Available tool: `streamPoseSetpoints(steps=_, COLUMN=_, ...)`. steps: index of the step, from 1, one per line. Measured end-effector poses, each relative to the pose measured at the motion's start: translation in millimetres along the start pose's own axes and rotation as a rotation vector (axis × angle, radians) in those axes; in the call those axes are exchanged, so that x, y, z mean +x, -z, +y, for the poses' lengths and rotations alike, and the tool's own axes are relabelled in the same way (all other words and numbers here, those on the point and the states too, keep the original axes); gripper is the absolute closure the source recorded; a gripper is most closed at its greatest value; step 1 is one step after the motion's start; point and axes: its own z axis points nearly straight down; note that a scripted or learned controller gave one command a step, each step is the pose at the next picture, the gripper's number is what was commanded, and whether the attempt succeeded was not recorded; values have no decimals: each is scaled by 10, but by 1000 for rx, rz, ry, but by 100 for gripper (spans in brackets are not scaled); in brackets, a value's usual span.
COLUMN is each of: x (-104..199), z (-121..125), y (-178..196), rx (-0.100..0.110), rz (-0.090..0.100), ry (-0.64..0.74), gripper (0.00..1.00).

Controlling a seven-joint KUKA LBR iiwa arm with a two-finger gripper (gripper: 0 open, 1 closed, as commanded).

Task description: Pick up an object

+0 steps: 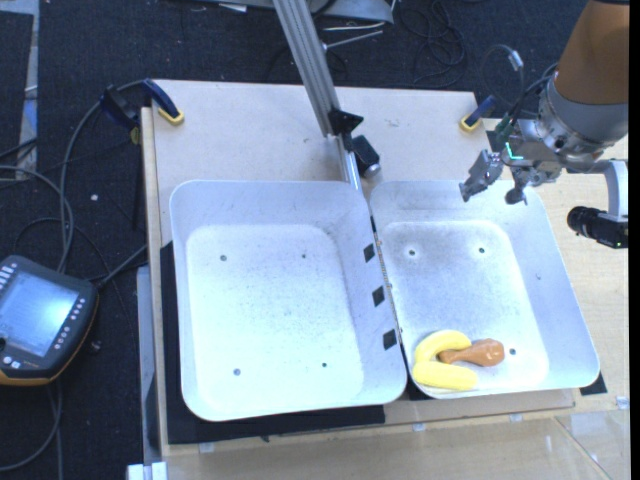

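Observation:
A yellow banana lies curled in the near left corner of the right bin. A tan, drumstick-shaped piece rests against its right side. My gripper hangs above the far edge of the right bin, well away from both objects. Its two dark fingers are spread apart with nothing between them.
The left bin sits beside the right one, the two meeting at a raised shared edge. A slanted metal pole rises behind the bins. Yellow clamps sit at the bench's far corners. A handheld pendant lies at the left.

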Motion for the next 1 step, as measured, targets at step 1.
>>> streamPoseSetpoints(steps=1, x=0, z=0, y=0, rx=0, rz=0, ry=0, gripper=0)
